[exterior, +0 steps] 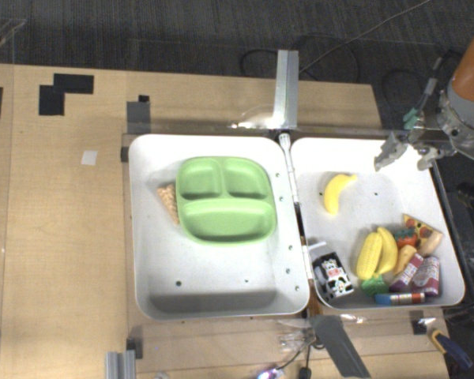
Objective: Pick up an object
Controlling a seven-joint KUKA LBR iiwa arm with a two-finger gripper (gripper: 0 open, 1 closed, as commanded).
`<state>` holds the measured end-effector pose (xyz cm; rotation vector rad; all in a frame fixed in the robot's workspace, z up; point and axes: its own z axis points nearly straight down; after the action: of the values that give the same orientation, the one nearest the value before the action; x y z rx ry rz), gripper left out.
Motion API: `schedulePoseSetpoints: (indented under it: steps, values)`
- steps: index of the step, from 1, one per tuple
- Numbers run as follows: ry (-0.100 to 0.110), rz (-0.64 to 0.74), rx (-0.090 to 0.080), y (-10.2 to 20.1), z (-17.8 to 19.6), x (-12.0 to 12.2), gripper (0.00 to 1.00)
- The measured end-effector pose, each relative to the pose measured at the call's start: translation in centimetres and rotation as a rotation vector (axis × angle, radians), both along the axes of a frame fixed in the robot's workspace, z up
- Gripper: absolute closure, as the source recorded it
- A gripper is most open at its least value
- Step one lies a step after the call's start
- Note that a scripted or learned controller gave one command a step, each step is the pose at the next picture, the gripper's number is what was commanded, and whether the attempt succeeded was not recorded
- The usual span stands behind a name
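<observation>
Right bin (pixel 450 235), upper middle: lone small banana (pixel 336 192) lies on bare floor, well apart from the clutter; best candidate for the pick; reads as a plastic toy, so my guess is light, stiff, smooth-skinned and a bit slippery, not fragile; curved body means fingers should close across the thick middle, short axis, not on the tapered ends where it'd squirt out; gripper (pixel 405 150) hovers over the far rim of that bin, up-right of the banana, nothing between the fingers (pixel 387 155); they look spread apart, released; lower right corner holds a pile: banana bunch (pixel 378 253), a small black-and-white carton (pixel 332 273) near the divider, plus mixed toy food and packets (pixel 417 268) touching or overlapping, hard to separate individual items at this resolution; risky grasps there; left bin (pixel 146 235) has a green divided plate (pixel 223 198) with something tan and textured (pixel 168 202) tucked under its left edge, mostly hidden, can't identify; arm is cut off at the frame's right edge, wrist partly blurred, so exact finger gap is a rough read
</observation>
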<state>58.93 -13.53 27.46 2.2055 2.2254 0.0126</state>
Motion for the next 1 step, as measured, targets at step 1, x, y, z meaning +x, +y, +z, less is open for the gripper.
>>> schedulePoseSetpoints:
  steps: [1]
  values:
    - [0.008, 0.142, -0.001, 5.14, -8.96, 2.56, 0.0]
